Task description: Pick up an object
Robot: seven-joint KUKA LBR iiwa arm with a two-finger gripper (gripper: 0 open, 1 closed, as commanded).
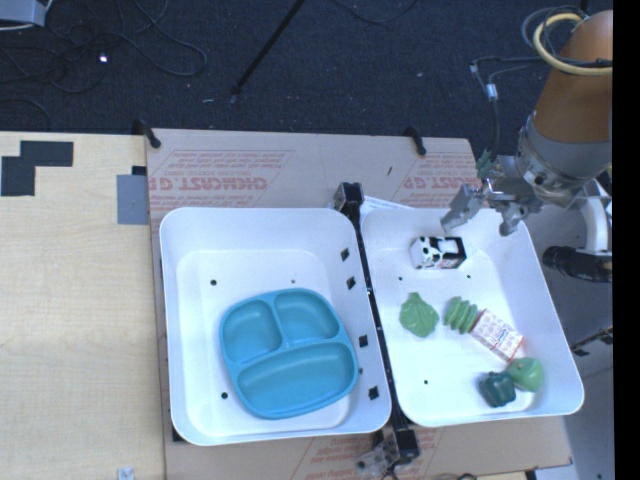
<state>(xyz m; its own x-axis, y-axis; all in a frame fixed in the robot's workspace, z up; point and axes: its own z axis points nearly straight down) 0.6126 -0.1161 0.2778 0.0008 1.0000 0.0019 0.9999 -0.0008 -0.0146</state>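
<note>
You see two white bins: the left bin (190, 268) carries a sky-blue divided plate (288, 352), and the right bin (540, 298) holds a black-and-white patched toy (437, 253), a leafy green piece (419, 315), a ribbed green piece (461, 314), a red-and-white printed packet (497, 334), a light green lump (526, 373) and a dark teal one (497, 389). The worktop (70, 298) is pale wood with grey squares; the cardboard sheet (240, 173) under the bins bears red lettering.

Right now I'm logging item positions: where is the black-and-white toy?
The black-and-white toy lies in the right bin, near its far end, just below the gripper and beyond the green leaf-shaped piece.
</note>
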